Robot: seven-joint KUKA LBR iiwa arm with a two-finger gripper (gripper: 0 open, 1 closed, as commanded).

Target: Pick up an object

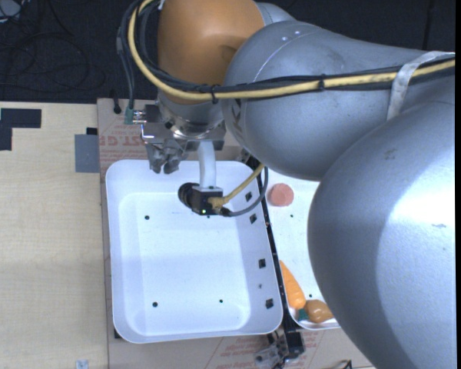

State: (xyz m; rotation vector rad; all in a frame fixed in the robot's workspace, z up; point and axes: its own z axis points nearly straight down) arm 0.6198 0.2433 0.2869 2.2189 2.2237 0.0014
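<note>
My gripper [186, 167] hangs over the far edge of the left white bin [131, 283], under the orange band and wrist. A black part with a cable [198, 198] sits just below it. In the right bin [296, 225] lie a pink-red round object [280, 196] near the far side, an orange carrot-like piece [292, 283] and a brownish-orange lump [317, 311] at the near edge. These objects are to the right of the gripper, across the divider. The arm's grey body hides most of the right bin.
The bins stand on a cardboard-coloured base [111, 129] on a light wooden bench [38, 244]. A black divider strip [267, 260] runs between the bins. A grey square [85, 152] and black marks [11, 125] lie on the bench at the left.
</note>
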